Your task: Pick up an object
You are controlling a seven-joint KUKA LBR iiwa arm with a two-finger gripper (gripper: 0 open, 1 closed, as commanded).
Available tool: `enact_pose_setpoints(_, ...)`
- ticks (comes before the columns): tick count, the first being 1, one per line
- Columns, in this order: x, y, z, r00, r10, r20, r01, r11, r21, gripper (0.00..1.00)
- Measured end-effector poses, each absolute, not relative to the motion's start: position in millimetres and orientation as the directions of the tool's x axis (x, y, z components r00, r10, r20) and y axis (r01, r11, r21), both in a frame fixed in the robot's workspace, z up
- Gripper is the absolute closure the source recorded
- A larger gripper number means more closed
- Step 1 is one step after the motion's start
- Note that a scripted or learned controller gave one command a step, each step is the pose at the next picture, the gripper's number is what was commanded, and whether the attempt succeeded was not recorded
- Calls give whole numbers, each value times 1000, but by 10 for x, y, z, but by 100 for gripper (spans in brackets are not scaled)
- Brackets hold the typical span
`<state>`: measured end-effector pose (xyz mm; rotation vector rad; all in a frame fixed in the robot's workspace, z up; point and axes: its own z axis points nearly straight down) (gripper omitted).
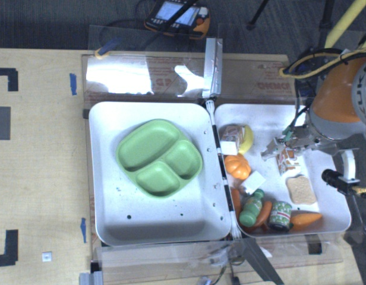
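My claw (285,142) hung low over the right bin (337,221), how far open I couldn't tell, nothing visibly in it, and the nearest pick, the slice of bread (300,189), lay flat just toward the bin's front edge from me.

A divided plate (160,157) lies in the left bin (106,218); food items crowd the right bin (337,218).

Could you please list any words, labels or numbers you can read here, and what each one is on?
None can be read.
Cardboard strip behind the right bin: faint reddish print, too blurred.
Handheld screen on the floor: lit display, too small.
Green can: label too blurred.
Packet near the claw: markings illegible.
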<state>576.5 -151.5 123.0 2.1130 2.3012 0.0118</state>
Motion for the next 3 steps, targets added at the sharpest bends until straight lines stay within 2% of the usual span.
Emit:
enact_pose_setpoints(1,5883,-1668,892,-125,992,-4,992,125,8,0)
enact_pose_setpoints(2,5879,-1660,971,-126,992,-4,992,126,7,100)
enact_pose_setpoints(3,6067,-972,2079,-182,983,-1,983,182,1,100)
